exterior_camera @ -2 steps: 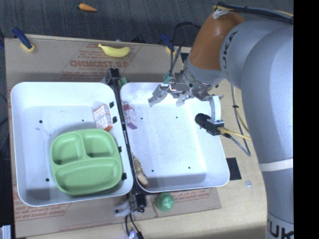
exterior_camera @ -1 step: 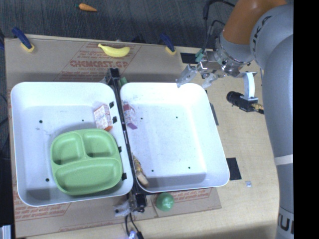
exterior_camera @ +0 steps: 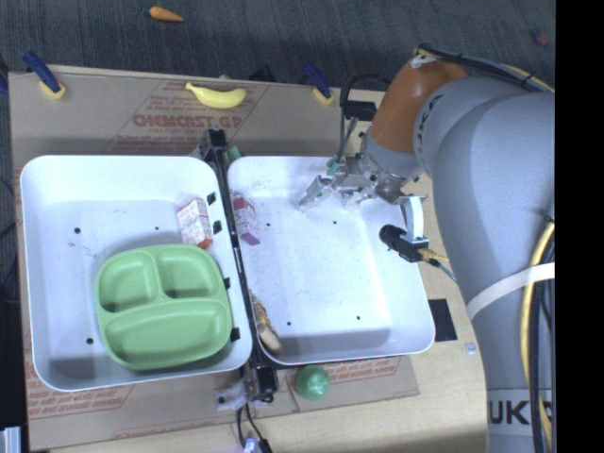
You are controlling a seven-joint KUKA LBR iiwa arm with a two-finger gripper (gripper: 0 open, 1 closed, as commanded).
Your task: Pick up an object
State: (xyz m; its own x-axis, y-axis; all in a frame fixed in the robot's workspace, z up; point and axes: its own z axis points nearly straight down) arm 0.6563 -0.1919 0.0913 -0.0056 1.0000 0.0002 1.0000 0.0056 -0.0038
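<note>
Two shallow white plastic bins sit side by side on the tabletop: the left bin (exterior_camera: 47, 253) and the right bin (exterior_camera: 321, 281). The left bin holds one light green divided plastic tray (exterior_camera: 165, 305) and one small red-and-white carton (exterior_camera: 194, 221). One small reddish packet (exterior_camera: 243, 217) lies at the right bin's left edge. One yellow toy banana (exterior_camera: 217, 94) lies at the tabletop's far edge, one green ball (exterior_camera: 312, 381) at its near edge. Two blue clamps (exterior_camera: 43, 74) (exterior_camera: 317, 81) grip the far edge.

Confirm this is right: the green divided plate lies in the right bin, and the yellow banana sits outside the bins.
Wrong on one count: the camera view shows the green divided plate in the left bin, not the right bin. The yellow banana does sit outside the bins.
</note>
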